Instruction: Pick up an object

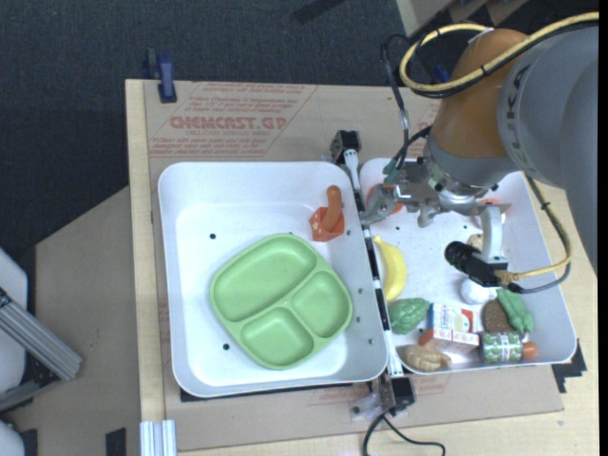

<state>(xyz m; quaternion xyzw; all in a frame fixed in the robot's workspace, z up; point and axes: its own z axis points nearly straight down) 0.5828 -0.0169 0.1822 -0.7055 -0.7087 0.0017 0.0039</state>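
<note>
- Gripper (407, 202) hanging over far left corner of right bin (427, 278), beside wall shared with left bin (218, 217); how wide it stands cannot be told.
- Banana (391, 266) against right bin's left wall, just nearer than gripper.
- Green vegetable (410, 313), carton (451, 326), can (503, 347) and bread roll (425, 356) crowded along right bin's near edge.
- Green plate (280, 297) mid left bin; orange toy (328, 217) near its far right corner.

Glossy green plastic tray (278, 299), smooth white plastic bins (180, 255).
</note>
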